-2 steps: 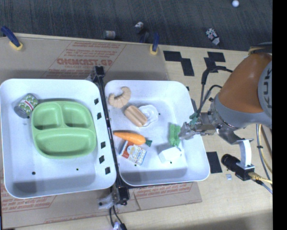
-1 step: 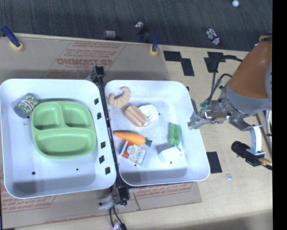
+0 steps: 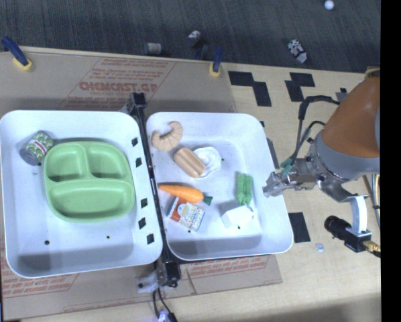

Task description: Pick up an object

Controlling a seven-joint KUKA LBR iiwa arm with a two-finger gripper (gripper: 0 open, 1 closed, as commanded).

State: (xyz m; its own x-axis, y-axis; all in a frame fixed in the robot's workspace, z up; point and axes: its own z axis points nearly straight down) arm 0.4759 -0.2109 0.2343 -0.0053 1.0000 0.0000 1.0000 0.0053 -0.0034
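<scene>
dark carpet lies beyond the surface [image 3: 321,274], which is covered in brown cardboard with black square markings at the right. small bits on the carpet near the top are too small to name.

the arm [image 3: 351,136] enters from the right and is cut off by the frame edge; its pincer [image 3: 275,184] sits just past the right rim of the right bin [image 3: 271,237], low over the surface. the tips blur into cables and housing, so whether it is wide or narrow cannot be told, and nothing is seen between them.

the left bin [image 3: 16,247] holds a green divided plate [image 3: 90,180] with three compartments, and a small can [image 3: 36,146] lies at its upper left, partly tucked behind the plate's rim.

the right bin holds a croissant-like pastry [image 3: 167,136] at the top, a hot dog bun [image 3: 188,162] touching a white dish-like piece [image 3: 208,158], a carrot [image 3: 182,192] in the middle, a small printed packet [image 3: 188,215] just below it, a green vegetable piece [image 3: 244,188] at the right, and a white block [image 3: 236,216] beneath that, hard to make out against the white floor.
</scene>
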